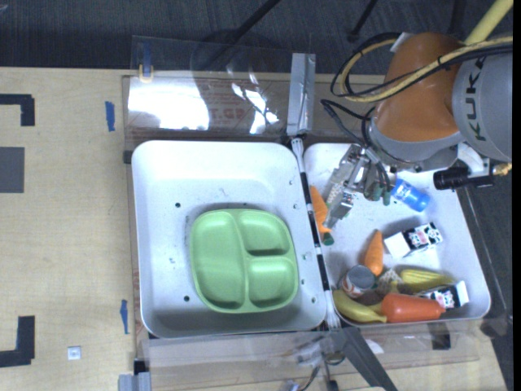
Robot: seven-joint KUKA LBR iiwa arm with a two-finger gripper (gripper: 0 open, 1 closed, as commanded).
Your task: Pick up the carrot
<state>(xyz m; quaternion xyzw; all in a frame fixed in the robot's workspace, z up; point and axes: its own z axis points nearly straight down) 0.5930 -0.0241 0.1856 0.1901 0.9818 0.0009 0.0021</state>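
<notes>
The carrot (pixel 320 212) is lying along the left wall of the right bin (pixel 476 243), its green top pointing toward the near end, right against the divider shared with the left bin (pixel 163 177). The gripper (pixel 346 187) is hanging just right of the carrot, over the bin's far half; its metal fingers are standing apart, open, with nothing between them. A green divided plate (pixel 242 259) is sitting in the left bin, left of the carrot. Near the carrot's lower right, a second orange piece (pixel 374 253), bananas (pixel 358 308) and a blue bottle (pixel 407 195) are resting in the right bin.
</notes>
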